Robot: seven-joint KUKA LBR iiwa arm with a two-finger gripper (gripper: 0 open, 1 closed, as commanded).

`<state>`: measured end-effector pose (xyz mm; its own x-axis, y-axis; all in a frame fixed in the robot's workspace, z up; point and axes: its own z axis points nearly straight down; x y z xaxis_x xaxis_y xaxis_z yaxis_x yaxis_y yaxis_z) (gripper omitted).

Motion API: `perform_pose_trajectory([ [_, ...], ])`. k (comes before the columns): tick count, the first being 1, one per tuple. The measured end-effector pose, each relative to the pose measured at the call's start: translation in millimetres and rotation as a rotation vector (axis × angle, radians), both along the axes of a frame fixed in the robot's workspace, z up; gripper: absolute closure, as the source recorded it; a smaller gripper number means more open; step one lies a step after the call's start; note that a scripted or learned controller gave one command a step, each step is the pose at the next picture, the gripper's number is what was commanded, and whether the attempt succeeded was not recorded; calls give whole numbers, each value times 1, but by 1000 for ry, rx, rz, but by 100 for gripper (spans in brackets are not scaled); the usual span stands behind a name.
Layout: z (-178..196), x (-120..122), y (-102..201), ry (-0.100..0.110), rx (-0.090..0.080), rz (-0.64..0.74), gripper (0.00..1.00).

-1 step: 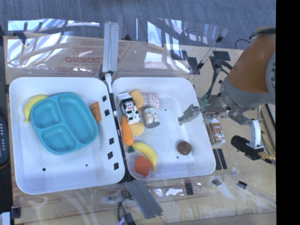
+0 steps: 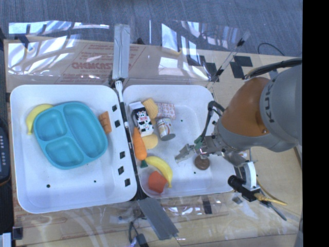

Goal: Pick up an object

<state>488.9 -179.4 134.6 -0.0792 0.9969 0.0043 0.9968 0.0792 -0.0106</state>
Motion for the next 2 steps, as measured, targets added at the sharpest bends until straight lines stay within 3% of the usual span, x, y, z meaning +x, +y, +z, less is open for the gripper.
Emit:
perform_pose_trajectory([
  [1,-40,21,72,-7,-4,-36,0],
  [2,-40,21,72,-7,-4,-36,0],
])
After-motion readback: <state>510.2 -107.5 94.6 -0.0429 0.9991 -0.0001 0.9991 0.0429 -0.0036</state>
